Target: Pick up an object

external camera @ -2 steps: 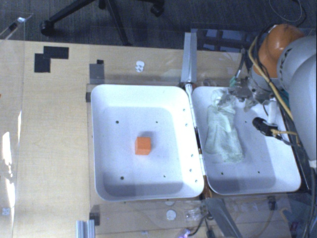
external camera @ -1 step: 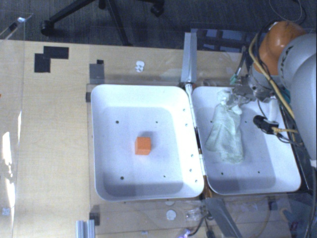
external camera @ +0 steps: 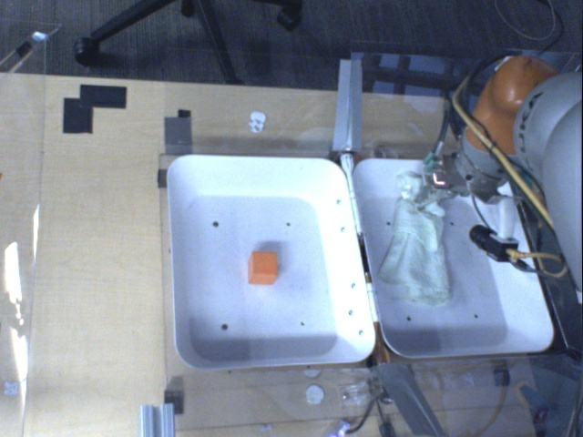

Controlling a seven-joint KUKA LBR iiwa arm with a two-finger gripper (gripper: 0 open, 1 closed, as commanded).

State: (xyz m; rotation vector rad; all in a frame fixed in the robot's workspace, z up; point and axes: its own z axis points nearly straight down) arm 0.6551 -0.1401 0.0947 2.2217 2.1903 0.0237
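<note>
**Inspector A:** Now, the bench. Two shallow white plastic bins sit side by side on the pale wooden bench top (external camera: 91, 244). The left white bin (external camera: 196, 198) holds one small orange cube (external camera: 263, 268), resting flat on the floor near the middle, well apart from every wall.

**Inspector B:** And the right white bin (external camera: 510, 317)?

**Inspector A:** A crumpled pale greenish cloth (external camera: 417, 248) lies in its left half, stretched from the far wall toward the near one. The grey arm with the orange band (external camera: 510, 94) enters from the right, and its two-finger gripper (external camera: 435, 178) sits at the far end of that cloth, touching or just above it; I cannot tell which.

**Inspector B:** State of the claw?

**Inspector A:** Cannot tell. The tip is small and blurred against the fabric, so whether any cloth is pinched cannot be confirmed.

**Inspector B:** Any labels, brands, writing?

**Inspector A:** None legible. There are black tape patches (external camera: 91, 106) on the bench at far left and a small white mark (external camera: 258, 121) beyond the left bin, too small to read. A black office-chair base (external camera: 196, 7) stands on the dark carpet behind the bench.
</note>
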